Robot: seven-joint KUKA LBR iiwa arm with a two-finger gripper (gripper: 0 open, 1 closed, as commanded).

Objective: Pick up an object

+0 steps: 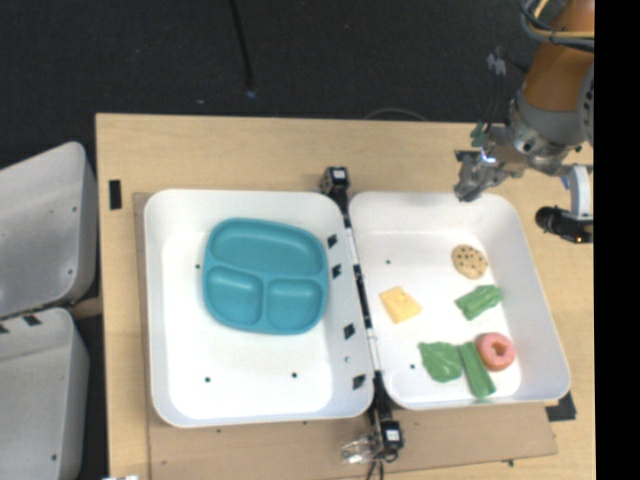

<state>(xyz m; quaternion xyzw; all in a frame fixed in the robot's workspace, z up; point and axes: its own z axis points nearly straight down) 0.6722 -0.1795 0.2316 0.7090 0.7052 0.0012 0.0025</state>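
Note:
The right bin [420, 218] holds a round speckled cookie [468, 260], a yellow cheese wedge [400, 304], a small green piece [478, 301], a flat green leafy piece [438, 360], a green stick [476, 370] and a pink doughnut [495, 350] resting on that stick. My gripper [470, 188] hangs over the far right rim of the right bin, above and behind the cookie. Nothing shows between its fingers.
The left bin [175, 368] carries a teal divided plate [266, 275]. A black clip [334, 180] sits at the far end of the seam between the bins. White panels [40, 228] stand at the bench's left.

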